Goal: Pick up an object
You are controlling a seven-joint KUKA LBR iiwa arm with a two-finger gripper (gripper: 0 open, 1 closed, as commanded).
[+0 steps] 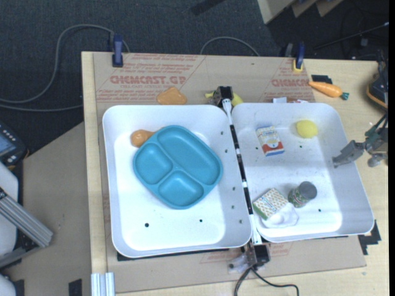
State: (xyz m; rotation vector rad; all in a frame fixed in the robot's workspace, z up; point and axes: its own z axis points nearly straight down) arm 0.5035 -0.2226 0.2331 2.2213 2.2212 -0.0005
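The right bin [345, 193] holds a small white, red and blue carton [270, 140], a yellow ball [306, 127], a dark round can [302, 193] and a green-and-white packet [269, 202] lying on something white [282, 217]. My gripper [360, 156] hangs over the right rim of this bin, well right of the carton and above the can. Its two grey fingers [346, 154] stand apart and open, with nothing between them.
In the left bin [179, 233] lies a blue divided plate [177, 165] with an orange item [140, 137] poking out at its upper left. Behind the bins, the bench carries an orange lump [171, 95], a toy carrot [326, 89] and two blue clamps [116, 50].
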